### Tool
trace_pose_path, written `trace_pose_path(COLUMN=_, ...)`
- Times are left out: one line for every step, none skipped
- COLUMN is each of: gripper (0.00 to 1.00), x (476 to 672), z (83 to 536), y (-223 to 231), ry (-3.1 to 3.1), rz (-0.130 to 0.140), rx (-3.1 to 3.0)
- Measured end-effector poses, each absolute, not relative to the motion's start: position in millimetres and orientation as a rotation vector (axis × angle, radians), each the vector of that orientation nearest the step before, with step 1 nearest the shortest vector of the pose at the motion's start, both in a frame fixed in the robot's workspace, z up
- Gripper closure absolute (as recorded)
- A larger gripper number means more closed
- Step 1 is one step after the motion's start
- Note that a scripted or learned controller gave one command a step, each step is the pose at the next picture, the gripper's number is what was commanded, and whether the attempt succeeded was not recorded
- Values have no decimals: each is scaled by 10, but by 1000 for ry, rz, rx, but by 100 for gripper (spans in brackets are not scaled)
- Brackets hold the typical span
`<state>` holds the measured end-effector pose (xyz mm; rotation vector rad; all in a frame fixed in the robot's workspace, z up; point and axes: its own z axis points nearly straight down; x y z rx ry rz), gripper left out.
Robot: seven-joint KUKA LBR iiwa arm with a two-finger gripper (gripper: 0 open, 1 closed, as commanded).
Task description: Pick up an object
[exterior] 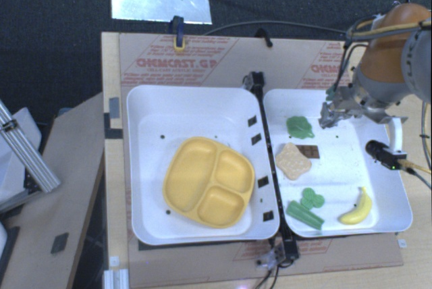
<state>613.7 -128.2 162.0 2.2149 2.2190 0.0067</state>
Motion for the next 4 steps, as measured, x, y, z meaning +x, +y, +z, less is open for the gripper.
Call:
trace_pose_path(gripper=100, x=6193, z=2132, y=-1375, ry=2220, rz=6, rx=2214)
trace_pose_path(gripper=100, x=6190, z=2592, y=-1316, ry=2224, rz=6, rx=2212)
trace_pose_path(gripper=100, x=5987, z=2434, y=-845, ry=2231, rz=0, rx=2214)
trace_pose_path(gripper=100, x=5848, z=2490, y=-301, ry=2232, rz=3, rx=2212)
